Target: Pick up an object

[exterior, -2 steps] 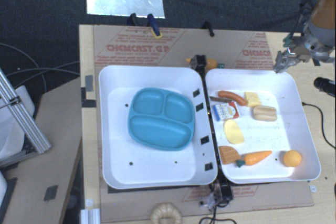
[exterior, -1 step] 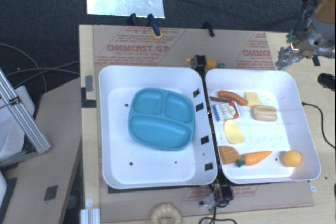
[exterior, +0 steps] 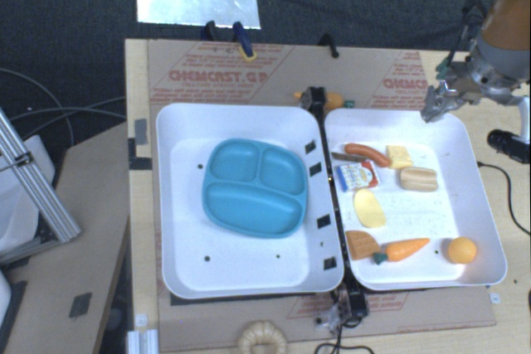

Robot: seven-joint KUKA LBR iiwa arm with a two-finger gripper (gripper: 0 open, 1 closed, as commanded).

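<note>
Claw (exterior: 435,111) hangs over the right bin's (exterior: 474,170) one-o'clock rim; we cannot tell whether it grips anything.

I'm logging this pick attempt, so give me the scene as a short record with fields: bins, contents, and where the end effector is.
left bin: holds a blue divided plate
right bin: toy foods: sausage, bread roll, carrot, orange, yellow slice, small packet
end effector: over the right bin's far right corner, nothing seen held
task state: no object picked yet
</note>
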